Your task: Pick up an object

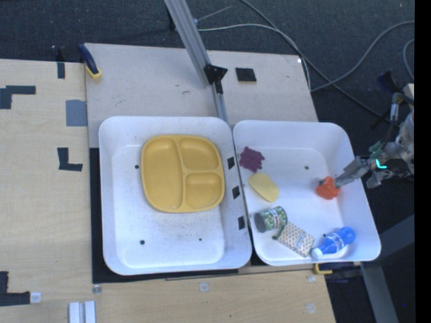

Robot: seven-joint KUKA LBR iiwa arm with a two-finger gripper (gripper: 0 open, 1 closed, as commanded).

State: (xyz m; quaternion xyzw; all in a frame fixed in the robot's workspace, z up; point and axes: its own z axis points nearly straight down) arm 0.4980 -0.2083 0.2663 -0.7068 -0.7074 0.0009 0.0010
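The right bin (296, 134) holds several small objects: a purple piece (251, 157), a yellow lemon-like piece (263, 186), a green can (271, 219) on its side, a patterned packet (294, 239), a blue and white bottle (335, 243) and an orange piece (328, 189). My gripper (343, 177) reaches in over the bin's right rim, low and tilted. Its tip is right beside the orange piece, at its upper right. Nothing is lifted.
The left bin (121, 200) holds a yellow divided plate (182, 173). A grey metal post (192, 36) slants up from the gap between the bins. Cables run across the dark floor at the back right.
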